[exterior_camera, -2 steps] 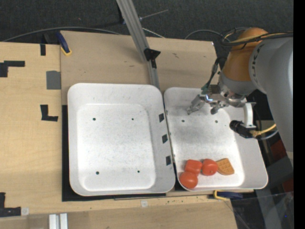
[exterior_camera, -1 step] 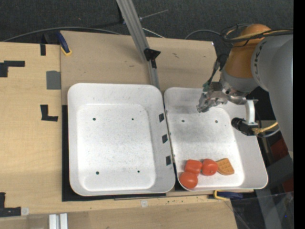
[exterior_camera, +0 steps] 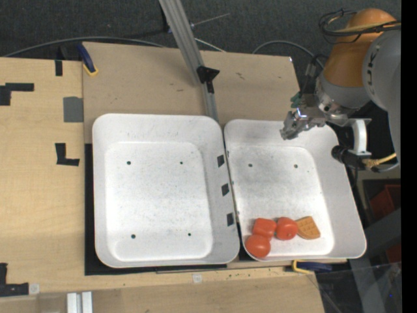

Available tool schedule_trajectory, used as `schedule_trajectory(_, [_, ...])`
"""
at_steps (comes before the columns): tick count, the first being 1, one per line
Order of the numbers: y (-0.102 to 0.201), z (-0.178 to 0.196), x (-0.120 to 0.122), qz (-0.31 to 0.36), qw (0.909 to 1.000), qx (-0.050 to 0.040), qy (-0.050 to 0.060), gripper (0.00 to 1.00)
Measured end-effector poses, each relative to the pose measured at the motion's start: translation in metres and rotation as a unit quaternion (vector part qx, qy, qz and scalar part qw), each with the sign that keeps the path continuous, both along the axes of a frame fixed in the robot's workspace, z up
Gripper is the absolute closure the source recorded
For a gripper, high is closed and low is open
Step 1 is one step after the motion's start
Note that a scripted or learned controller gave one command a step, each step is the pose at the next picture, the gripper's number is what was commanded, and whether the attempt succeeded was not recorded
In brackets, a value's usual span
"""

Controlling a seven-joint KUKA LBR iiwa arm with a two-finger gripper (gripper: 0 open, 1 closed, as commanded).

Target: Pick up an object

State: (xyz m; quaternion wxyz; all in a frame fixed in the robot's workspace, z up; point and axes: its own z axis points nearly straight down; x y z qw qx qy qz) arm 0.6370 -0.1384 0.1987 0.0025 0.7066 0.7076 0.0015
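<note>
Table [exterior_camera: 150,70] bearing two white bins: left bin [exterior_camera: 156,188], right bin [exterior_camera: 287,175]. Arm [exterior_camera: 358,57] over the right bin's far right corner; claw [exterior_camera: 290,129] pointing down there, its spread impossible to tell. Three red pieces [exterior_camera: 270,233] touching, an orange piece [exterior_camera: 308,227] beside them, along the near wall.

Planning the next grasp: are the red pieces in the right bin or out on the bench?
In: three red pieces lie inside the right bin, at its near edge.
</note>
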Motion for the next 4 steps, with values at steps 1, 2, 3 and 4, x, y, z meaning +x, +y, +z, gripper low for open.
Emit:
schedule_trajectory(1, [-0.005,0.063,0.001,0.0,1.0,-0.0002,0.0,1.0])
schedule_trajectory(2, [-0.005,0.076,0.001,0.0,1.0,0.0007,0.002,1.0])
schedule_trajectory(3, [0.046,0.057,0.0,0.002,1.0,0.0013,0.004,1.0])
schedule_trajectory(4, [0.1,0.061,-0.006,0.003,1.0,0.0017,0.004,1.0])
